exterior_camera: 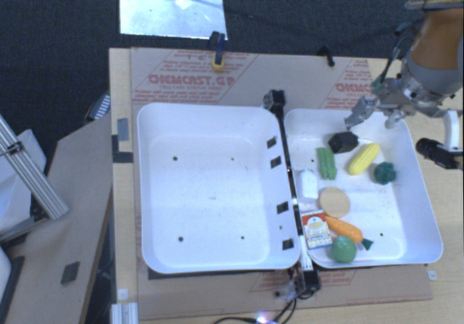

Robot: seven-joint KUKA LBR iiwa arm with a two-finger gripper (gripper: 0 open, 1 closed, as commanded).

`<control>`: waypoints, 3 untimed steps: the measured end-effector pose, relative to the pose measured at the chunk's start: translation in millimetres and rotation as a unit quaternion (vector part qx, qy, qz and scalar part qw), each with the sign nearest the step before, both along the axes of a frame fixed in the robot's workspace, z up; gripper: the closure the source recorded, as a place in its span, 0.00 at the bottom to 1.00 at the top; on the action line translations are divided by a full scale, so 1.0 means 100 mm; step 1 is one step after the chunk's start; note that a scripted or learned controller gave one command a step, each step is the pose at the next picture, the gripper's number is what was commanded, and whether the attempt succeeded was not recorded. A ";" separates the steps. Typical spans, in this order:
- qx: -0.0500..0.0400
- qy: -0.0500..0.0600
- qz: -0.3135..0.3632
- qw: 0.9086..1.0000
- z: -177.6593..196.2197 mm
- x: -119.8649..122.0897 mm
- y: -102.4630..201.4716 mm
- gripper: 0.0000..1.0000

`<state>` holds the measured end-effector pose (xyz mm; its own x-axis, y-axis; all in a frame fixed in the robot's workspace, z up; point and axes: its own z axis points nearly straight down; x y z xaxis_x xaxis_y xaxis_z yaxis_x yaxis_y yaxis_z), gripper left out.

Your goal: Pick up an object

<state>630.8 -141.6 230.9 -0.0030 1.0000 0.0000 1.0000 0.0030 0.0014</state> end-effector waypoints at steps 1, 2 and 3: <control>0.000 0.003 -0.002 1.000 -0.79 -0.20 -0.39 0.00; -0.002 -0.011 0.001 1.000 -1.26 -0.13 0.02 0.00; -0.008 -0.017 0.000 1.000 -1.35 -0.39 0.29 0.00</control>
